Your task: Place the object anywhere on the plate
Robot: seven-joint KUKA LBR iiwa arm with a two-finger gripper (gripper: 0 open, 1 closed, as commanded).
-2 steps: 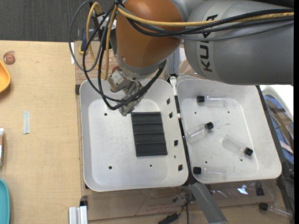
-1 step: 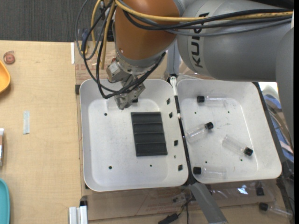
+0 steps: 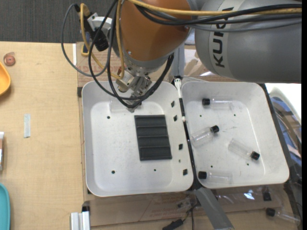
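Note:
A black ridged plate (image 3: 153, 137) lies flat in the middle of the left white bin (image 3: 98, 143). Several clear vials with black caps lie in the right bin (image 3: 268, 128), among them one at the back (image 3: 214, 101), one in the middle (image 3: 205, 133) and one toward the right (image 3: 243, 150). My gripper (image 3: 132, 103) hangs low over the left bin's back part, just beyond the plate's far left corner. The orange wrist band (image 3: 151, 23) and the grey arm cover the space above it. No vial is visible at the gripper.
A row of black clips (image 3: 182, 128) runs along the seam between the two bins. Black and yellow cables (image 3: 96, 37) loop behind the left bin. The wooden bench (image 3: 38, 128) at left carries an orange dish edge (image 3: 4, 83) and small bits.

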